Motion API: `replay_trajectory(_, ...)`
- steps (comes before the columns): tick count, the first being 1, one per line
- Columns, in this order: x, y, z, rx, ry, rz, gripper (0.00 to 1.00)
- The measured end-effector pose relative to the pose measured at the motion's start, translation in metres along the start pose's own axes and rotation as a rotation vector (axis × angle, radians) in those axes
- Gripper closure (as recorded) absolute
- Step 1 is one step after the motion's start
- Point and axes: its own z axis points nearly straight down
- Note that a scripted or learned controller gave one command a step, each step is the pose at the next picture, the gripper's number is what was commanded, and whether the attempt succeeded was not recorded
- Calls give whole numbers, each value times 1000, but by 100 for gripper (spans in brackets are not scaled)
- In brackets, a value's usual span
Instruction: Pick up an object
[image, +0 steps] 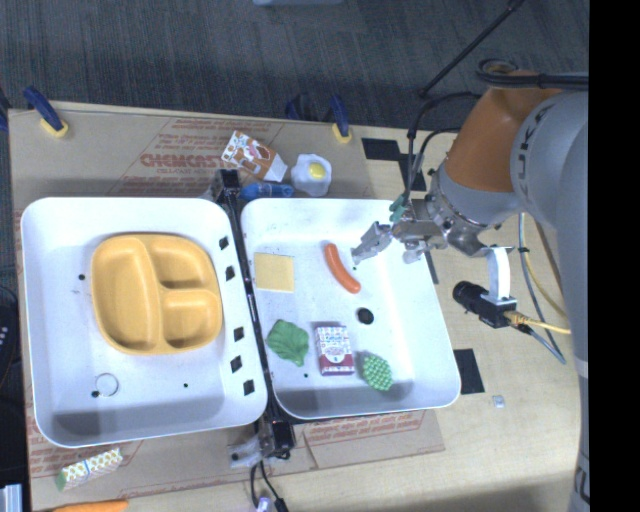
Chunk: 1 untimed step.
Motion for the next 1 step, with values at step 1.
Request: replay_trajectory(1, 24, 46, 131, 0, 0, -66, 0)
